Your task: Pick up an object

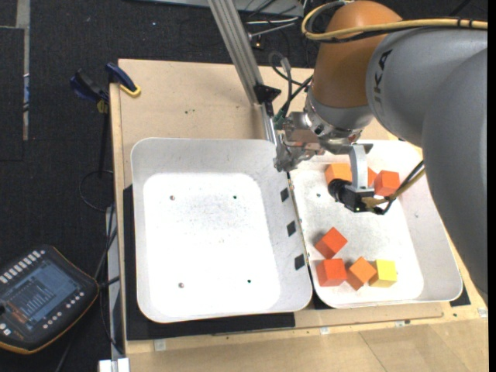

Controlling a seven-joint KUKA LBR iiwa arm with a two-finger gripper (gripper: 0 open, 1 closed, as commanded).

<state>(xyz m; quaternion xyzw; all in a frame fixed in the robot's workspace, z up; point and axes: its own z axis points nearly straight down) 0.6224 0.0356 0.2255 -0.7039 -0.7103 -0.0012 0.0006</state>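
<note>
Several small blocks lie in the right bin. An orange block sits mid-bin, and below it stand a red-orange block, an orange block and a yellow block in a row. Two more orange blocks lie farther back, partly hidden by the wrist's black cable. My gripper hangs low at the back left corner of the right bin, beside the edge shared with the left bin. It is up and left of the blocks and touches none that I can see.
The left bin lies to the gripper's left. A slanted metal rail runs down toward the gripper from the back. A blue clamp sits at the bench's back left corner, and a teach pendant lies off the bench at lower left.
</note>
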